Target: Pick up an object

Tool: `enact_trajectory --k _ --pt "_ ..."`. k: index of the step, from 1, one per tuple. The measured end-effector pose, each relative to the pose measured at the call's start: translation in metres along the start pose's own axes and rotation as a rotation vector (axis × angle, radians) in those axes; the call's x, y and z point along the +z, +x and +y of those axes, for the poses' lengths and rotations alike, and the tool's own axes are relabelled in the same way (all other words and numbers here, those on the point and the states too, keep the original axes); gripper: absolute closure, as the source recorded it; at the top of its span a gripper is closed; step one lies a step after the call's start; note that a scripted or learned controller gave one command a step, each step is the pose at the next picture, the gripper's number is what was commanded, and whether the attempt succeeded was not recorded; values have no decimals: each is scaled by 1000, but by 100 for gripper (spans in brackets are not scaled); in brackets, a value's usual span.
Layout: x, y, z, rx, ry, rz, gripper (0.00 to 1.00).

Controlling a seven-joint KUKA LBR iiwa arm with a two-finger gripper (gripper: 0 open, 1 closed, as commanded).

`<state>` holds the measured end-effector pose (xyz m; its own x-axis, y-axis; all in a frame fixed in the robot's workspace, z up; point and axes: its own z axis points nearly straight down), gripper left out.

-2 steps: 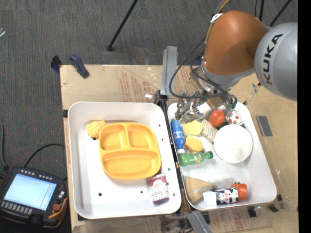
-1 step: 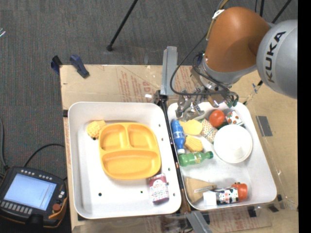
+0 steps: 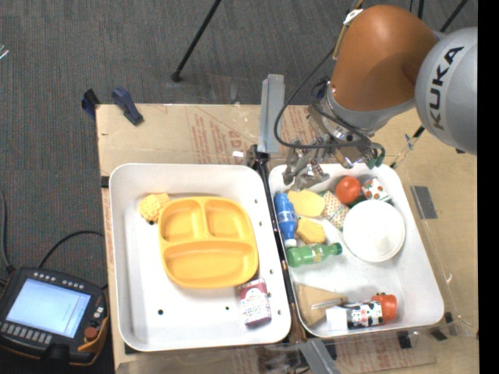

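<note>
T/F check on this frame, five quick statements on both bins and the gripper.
1. The yellow divided plate lies in the left bin. True.
2. The white bowl sits in the left bin. False: it is in the right bin, near its right side.
3. The gripper is over the far left corner of the right bin. True.
4. The blue bottle lies along the right bin's left wall, with a green bottle just nearer the camera. True.
5. The red tomato lies on the yellow divided plate. False: it is in the right bin, beside the white bowl's far edge.
</note>
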<state>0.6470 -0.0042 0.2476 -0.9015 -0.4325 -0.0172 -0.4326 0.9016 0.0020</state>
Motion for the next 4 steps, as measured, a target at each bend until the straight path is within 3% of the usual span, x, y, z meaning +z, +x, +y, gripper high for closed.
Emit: enact_trajectory --k 1,2,3,4 --pt "-10 -2 0 2 0 -5 100" --pt "20 13 63 -46 -3 18 100" --pt "-66 43 32 -1 6 7 100" --pt "-10 18 26 -289 -4 17 100"
